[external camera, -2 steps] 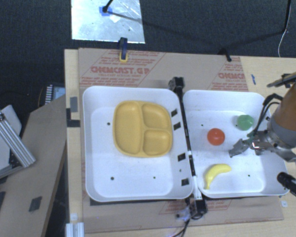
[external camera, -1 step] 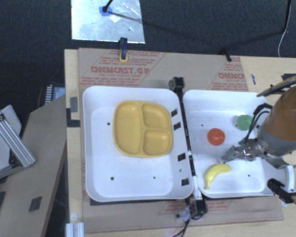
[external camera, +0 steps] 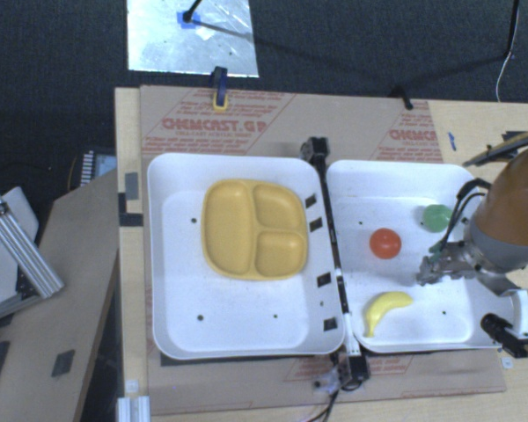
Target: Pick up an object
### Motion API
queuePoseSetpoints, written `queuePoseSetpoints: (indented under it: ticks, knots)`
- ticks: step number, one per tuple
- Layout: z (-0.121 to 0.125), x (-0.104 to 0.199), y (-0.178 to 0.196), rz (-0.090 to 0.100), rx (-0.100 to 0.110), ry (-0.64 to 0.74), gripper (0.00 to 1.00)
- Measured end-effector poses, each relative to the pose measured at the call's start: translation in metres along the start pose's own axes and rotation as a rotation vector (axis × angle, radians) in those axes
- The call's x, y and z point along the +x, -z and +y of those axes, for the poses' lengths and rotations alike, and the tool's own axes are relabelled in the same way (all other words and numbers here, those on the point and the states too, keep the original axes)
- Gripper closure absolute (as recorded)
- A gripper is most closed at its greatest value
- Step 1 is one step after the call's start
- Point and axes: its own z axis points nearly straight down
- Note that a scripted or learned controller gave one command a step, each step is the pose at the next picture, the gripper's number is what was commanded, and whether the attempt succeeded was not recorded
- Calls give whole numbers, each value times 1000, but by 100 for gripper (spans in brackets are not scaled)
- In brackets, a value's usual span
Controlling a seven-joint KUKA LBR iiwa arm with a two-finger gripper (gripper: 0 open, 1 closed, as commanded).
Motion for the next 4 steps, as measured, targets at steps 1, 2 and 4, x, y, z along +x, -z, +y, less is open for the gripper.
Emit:
queuePoseSetpoints:
  ticks: [1, 2, 4]
  knots:
    - [-5, 0, 60, 0, 0, 4, 100]
    - [-2, -10, 107, -1, -1, 5, 100]
    - [3, 42, 151, 1, 0, 9, 100]
